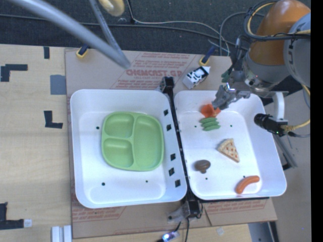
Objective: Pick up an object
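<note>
The right bin point(262, 135) holds several toy foods: a small red-orange piece point(209, 110) near the back, a green ridged piece point(210, 123) just in front of it, a pizza slice point(229, 150), a brown round piece point(202, 165) and an orange sausage point(247, 183). My gripper point(221, 100) hangs at the back of the right bin, its tips right at the red-orange piece. Whether that piece sits between the fingers is hidden by the gripper body.
The left bin point(86, 110) holds a green divided plate point(133, 140). A black clamp row point(171, 135) runs along the wall between the bins. A small black-and-white object point(197, 75) lies on the cardboard behind the right bin. Cables hang near the arm's wrist point(242, 39).
</note>
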Controlling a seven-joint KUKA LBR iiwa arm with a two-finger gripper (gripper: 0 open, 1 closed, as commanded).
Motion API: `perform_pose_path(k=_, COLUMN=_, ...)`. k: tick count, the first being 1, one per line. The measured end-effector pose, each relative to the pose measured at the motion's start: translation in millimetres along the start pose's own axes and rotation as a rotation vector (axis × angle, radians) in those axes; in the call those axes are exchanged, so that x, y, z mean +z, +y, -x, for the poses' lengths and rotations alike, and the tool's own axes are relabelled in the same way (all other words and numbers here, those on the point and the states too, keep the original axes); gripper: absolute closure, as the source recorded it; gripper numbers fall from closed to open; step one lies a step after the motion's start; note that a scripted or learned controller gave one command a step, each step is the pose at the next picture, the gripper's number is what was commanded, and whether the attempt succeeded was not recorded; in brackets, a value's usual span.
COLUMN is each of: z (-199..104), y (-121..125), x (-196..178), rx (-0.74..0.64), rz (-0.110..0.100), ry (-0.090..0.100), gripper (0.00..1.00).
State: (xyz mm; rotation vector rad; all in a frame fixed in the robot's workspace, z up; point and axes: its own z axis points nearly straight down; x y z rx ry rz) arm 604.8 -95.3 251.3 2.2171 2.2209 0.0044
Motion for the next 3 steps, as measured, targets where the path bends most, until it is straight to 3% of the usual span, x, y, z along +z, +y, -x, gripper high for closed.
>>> perform_pose_path(k=1, z=-47.1, y=2.7, x=14.0, rx=-0.003, rz=-0.006, ry=0.0, gripper=1.0)
perform_pose_path(k=3, z=-159.5, y=14.3, x=5.7, rx=-0.005, rz=-0.005, ry=0.002, gripper=1.0)
